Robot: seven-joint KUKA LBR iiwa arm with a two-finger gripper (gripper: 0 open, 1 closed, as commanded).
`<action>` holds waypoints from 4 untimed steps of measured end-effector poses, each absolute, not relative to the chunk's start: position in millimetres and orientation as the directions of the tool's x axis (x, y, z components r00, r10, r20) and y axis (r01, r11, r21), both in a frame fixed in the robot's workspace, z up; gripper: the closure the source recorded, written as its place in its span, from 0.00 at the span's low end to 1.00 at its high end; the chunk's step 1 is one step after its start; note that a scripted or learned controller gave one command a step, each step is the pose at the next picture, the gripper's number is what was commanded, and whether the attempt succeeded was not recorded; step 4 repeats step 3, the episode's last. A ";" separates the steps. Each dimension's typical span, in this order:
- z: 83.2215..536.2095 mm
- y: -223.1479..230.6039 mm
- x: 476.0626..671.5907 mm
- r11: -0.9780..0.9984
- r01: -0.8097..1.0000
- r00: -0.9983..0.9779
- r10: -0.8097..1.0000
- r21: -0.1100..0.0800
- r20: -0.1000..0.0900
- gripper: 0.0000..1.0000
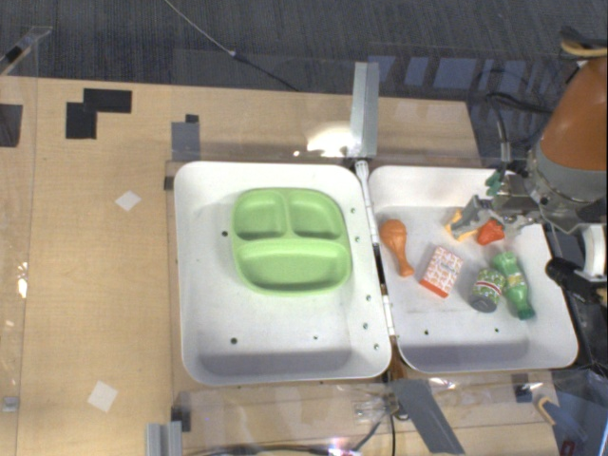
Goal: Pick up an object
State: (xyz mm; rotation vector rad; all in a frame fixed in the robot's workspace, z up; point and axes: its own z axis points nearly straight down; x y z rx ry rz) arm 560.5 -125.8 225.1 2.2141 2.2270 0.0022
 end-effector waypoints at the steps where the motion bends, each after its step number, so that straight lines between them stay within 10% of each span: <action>1: 91.4 -107.6 548.7 0.004 1.000 -0.004 1.000 0.004 0.000 0.00; 2: 101.6 -108.0 550.0 0.004 1.000 -0.004 1.000 0.006 0.000 1.00; 3: 210.4 -45.5 593.8 0.006 1.000 -0.006 1.000 0.004 0.000 1.00; 4: 210.4 -45.5 593.8 0.006 1.000 -0.006 1.000 0.004 0.000 1.00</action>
